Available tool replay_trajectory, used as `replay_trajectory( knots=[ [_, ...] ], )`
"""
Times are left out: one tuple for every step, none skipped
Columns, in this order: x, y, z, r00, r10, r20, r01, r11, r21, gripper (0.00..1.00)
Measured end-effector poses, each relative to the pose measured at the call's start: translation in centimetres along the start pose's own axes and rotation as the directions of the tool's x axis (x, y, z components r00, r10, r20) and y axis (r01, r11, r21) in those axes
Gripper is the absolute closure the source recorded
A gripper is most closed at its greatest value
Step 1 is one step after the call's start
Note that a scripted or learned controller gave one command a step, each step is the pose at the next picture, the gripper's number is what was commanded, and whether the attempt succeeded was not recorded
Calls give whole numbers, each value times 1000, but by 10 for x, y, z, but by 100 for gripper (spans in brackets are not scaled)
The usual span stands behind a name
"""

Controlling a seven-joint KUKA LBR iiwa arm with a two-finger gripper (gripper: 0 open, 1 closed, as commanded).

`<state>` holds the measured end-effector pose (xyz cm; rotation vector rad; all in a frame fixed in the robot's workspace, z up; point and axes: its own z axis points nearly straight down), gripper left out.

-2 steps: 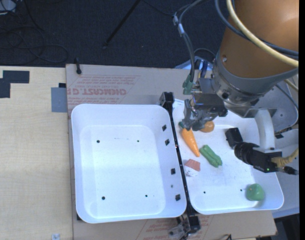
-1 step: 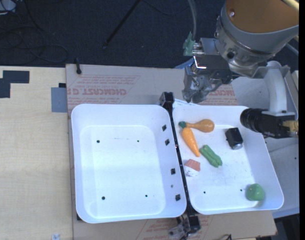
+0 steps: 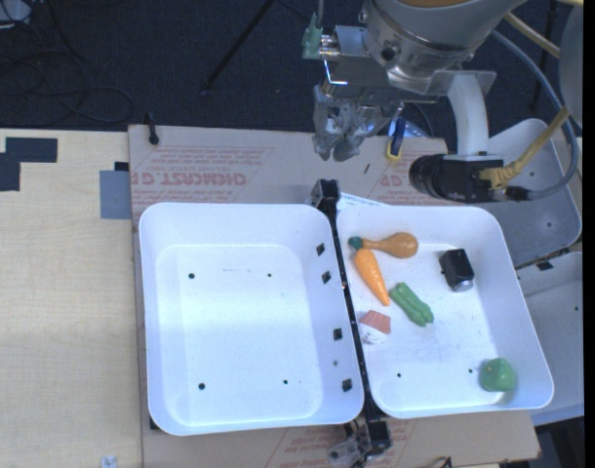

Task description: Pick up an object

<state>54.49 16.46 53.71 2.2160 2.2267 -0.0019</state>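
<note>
The pincer [image 3: 338, 142], jaw state impossible to tell, hangs at twelve o'clock above the carrot [image 3: 371, 274], likely light, rigid, slick plastic, best gripped across its thick middle.

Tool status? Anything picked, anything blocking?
Tool above the bins' far edge, nothing visibly held. Carrot, green pepper, black block lie in right bin. Nothing blocking.

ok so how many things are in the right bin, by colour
orange: 2, carrot and gourd
green: 2, pod and ball
black: 1, block
red and white: 1, scrap
total: 6
</note>
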Motion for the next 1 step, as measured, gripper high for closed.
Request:
replay_trajectory(
  knots=[
    [24,-49,58,1000,2,2,-2,1000,10,100]
  ],
)
